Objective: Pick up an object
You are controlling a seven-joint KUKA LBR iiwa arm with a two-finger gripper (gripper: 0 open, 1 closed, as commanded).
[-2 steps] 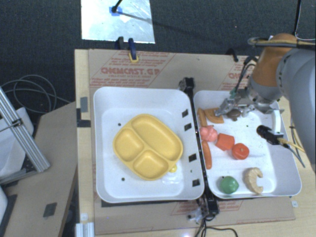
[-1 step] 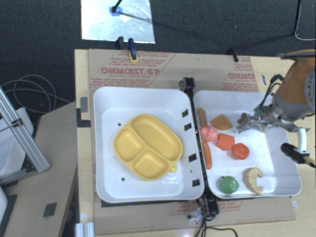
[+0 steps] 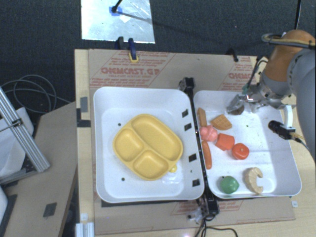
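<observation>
At the front of the right bin (image 3: pixel 289 179), nearest the camera, sit one green ball-shaped toy (image 3: pixel 228 184) and, just to its right, one tan curved piece like a croissant (image 3: pixel 254 179). That bin holds seven small food toys in all. Behind the green one, farther from the camera, lies one red round piece like a tomato (image 3: pixel 240 151), and touching it on the left one orange-red block (image 3: pixel 224 141). Left of that block is one pink lumpy piece (image 3: pixel 208 133). One orange wedge (image 3: pixel 221 122) lies just behind the block. Along the bin's left wall stretches one long reddish-orange sausage shape (image 3: pixel 204 137), passing under the pink piece.

The left bin (image 3: pixel 106 132) touches the right bin along a shared edge lined with four small black clips. It holds one yellow divided tray (image 3: pixel 147 145) with three compartments, set at a slant near the bin's middle. A small yellow bit peeks out at the tray's front right edge; what it is cannot be told.

The gripper (image 3: pixel 243 102) hangs over the back of the right bin, behind the orange wedge and apart from it. Whether it is spread or pressed together cannot be told from this angle, and nothing shows between its tips. The grey arm (image 3: pixel 296 73) with its orange band (image 3: pixel 286 51) comes in from the right.
</observation>
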